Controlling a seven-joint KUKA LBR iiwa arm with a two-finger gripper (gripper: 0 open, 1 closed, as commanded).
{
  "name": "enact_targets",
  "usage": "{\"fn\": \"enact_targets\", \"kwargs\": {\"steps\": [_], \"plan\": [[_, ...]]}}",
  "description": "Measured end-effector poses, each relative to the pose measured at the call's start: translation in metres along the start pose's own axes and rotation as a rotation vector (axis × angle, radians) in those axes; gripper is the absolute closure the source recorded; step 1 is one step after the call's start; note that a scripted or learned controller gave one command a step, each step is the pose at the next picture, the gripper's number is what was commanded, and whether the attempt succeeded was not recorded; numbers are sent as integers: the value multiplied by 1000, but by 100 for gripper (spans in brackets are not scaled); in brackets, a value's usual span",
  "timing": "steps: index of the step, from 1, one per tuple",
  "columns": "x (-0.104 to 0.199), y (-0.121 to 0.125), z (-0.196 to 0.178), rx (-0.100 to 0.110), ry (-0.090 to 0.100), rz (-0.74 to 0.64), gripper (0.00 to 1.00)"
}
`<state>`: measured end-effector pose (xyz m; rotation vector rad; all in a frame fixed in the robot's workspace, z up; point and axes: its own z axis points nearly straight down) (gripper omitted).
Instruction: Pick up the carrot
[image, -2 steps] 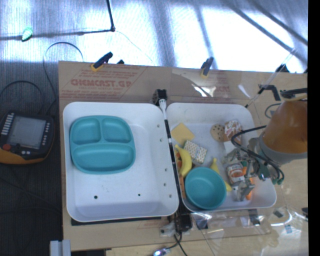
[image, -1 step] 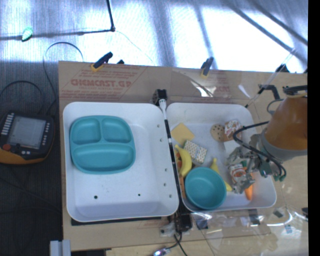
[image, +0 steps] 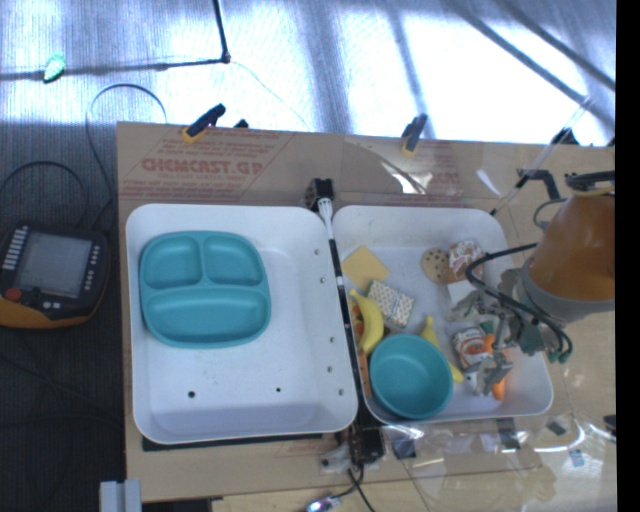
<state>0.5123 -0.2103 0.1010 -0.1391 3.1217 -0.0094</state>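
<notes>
The arm's gripper (image: 490, 345) is low in the right bin (image: 520, 400), at the lower right of the frame; the carrot (image: 497, 378) looks like the small orange thing right by it, but other bits crowd in and I cannot be sure; I cannot tell if the fingers are spread or pinching; the carrot does not look lifted, so I think the pick-up is not done; a teal bowl (image: 410, 375) sits just left
</notes>
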Motion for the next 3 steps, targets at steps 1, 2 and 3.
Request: {"fn": "enact_targets", "kwargs": {"steps": [1,2,3], "plan": [[9,-10,11,-5,3,-101,0],[6,-10,-1,0,-3,-102,100],[5,-10,-10,3,-4,-101,100]]}}
